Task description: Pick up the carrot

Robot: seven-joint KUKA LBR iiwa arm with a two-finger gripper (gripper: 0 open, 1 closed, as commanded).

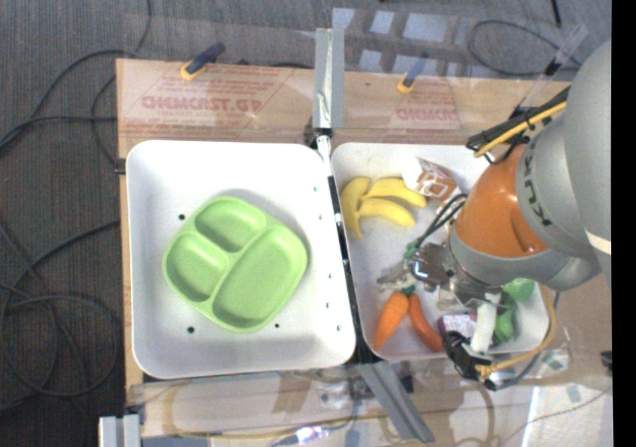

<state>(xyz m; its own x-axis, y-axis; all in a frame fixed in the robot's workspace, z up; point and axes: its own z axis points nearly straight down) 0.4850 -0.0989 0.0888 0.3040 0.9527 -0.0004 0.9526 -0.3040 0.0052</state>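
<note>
Gripper (429, 274) low in right bin (370, 236), just above-right of carrot (391, 321); finger state can't tell, carrot not held. Carrot lies at bin's near edge beside a second orange piece (424, 326). Bananas (376, 203) farther back. Green divided plate (237, 262) in left bin (159, 172).

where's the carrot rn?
The carrot lies in the right bin, near its front-left corner, below the bananas and just left of the end effector.
</note>
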